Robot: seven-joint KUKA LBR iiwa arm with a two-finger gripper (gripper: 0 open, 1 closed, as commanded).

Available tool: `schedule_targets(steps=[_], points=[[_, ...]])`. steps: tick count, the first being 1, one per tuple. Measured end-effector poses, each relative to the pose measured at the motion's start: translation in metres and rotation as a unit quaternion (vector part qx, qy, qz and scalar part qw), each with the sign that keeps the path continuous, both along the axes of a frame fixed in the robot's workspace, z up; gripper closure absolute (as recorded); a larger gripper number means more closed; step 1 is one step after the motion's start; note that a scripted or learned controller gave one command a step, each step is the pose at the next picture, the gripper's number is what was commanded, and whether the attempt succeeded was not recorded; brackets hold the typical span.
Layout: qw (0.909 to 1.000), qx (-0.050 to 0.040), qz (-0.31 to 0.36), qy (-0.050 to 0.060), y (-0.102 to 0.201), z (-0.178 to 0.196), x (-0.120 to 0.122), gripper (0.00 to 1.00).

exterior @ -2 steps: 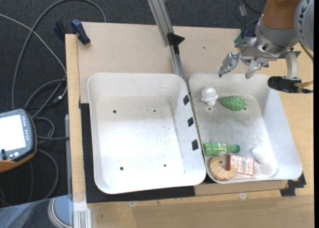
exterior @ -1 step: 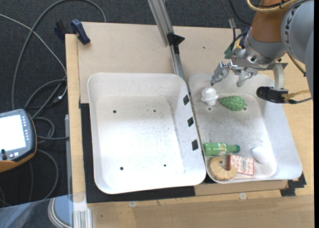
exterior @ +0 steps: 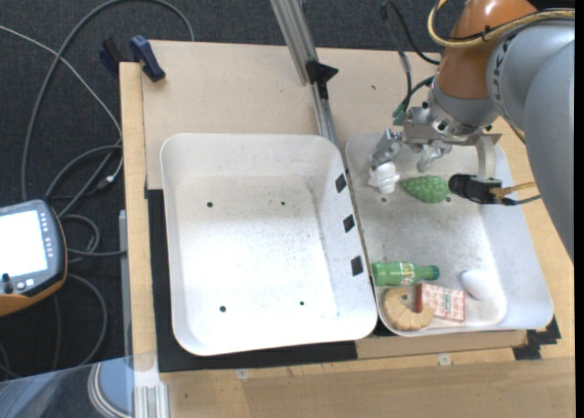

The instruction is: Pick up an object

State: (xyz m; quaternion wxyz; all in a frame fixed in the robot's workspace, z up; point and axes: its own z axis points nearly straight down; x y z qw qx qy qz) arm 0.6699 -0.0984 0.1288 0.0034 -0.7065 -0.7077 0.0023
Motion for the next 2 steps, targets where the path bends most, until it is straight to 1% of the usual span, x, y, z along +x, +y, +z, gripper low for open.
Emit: schedule_targets(steps=[1, 2], points=[[1.0, -0.0002, 0.0, -0.004, 0.0, 0.016, 0.002, 1.0], [1.0, -0.0013, 0.0, -0.009, 0.003, 0.081, -0.001, 1.0]])
